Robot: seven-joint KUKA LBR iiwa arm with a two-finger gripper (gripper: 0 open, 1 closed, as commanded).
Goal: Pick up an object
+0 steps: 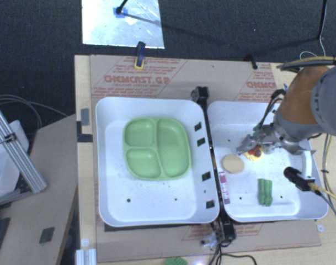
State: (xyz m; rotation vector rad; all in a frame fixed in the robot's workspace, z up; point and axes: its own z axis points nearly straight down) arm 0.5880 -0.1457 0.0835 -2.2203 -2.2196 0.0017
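Observation:
My gripper (251,146) is low in the right bin (234,120), close to its floor. A small red and yellow object (254,153) lies directly at the gripper's tip, partly covered by it. Just to the left and nearer the front sits a round tan object (232,163), close to the gripper but apart from it. A green ridged object (265,192) lies near the right bin's front wall. The arm comes in from the right, over the bin's right side.
The left bin (110,197) holds a green divided plate (156,148) at its middle. A raised black-clipped divider (209,148) separates the two bins. A brown board lies under both bins.

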